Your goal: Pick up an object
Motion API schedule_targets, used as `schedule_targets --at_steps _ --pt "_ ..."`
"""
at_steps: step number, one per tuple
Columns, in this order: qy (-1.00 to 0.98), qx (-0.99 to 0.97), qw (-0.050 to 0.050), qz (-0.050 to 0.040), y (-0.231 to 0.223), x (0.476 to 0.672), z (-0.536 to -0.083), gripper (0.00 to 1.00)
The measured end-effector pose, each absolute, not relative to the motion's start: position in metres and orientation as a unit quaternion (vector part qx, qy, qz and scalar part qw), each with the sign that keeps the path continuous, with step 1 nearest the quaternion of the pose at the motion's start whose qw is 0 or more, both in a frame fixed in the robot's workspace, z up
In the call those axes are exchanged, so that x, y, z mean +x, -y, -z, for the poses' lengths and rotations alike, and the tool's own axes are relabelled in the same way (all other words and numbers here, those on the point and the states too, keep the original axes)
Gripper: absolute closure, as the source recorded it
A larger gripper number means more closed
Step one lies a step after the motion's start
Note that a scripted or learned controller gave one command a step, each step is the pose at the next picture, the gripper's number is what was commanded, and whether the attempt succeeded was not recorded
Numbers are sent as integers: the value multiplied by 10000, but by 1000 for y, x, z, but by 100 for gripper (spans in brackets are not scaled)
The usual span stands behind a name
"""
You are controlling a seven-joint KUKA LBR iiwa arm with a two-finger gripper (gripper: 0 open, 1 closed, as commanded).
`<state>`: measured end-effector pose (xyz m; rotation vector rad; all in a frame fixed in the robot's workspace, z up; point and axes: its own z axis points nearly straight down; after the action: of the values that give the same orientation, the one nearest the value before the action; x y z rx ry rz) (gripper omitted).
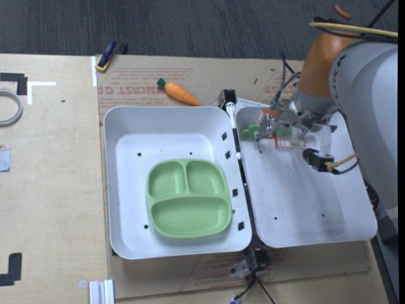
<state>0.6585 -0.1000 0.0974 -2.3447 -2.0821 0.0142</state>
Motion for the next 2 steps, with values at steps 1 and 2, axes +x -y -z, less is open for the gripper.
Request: schedule_targets --at_steps 1,2 --pt "6631 -7485 18 -63 102 658 -107 100" --pt "6635 -7482 12 -52 102 659 -108 0"
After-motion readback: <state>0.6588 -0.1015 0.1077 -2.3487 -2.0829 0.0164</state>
